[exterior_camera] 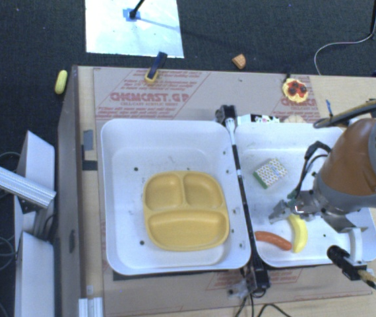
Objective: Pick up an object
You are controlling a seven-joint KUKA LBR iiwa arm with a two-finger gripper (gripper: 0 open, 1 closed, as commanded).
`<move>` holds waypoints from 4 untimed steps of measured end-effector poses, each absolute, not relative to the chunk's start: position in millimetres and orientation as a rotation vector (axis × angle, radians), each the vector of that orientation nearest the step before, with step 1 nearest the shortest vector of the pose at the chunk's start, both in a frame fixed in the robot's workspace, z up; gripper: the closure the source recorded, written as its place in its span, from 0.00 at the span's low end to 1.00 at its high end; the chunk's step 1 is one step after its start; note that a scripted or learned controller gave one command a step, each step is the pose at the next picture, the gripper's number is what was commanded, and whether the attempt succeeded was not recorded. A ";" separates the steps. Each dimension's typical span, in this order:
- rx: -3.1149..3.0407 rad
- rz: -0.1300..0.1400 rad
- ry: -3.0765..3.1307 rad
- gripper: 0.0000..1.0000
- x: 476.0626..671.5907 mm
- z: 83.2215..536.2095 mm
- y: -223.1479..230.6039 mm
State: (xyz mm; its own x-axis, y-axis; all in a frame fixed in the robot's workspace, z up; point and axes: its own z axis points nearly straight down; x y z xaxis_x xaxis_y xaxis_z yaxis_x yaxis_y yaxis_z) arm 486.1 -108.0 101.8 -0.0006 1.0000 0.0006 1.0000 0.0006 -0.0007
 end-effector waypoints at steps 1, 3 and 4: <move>-2.220 -0.003 -2.224 1.00 487.2 112.3 -108.0; -2.220 -0.002 -2.226 0.00 545.5 99.1 -84.4; -2.229 0.003 -2.224 0.00 496.6 85.2 -87.4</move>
State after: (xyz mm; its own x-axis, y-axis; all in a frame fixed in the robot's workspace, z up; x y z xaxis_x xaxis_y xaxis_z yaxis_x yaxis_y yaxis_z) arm 496.6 -87.4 85.2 0.0022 1.0000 -0.0062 1.0000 -0.0022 0.0039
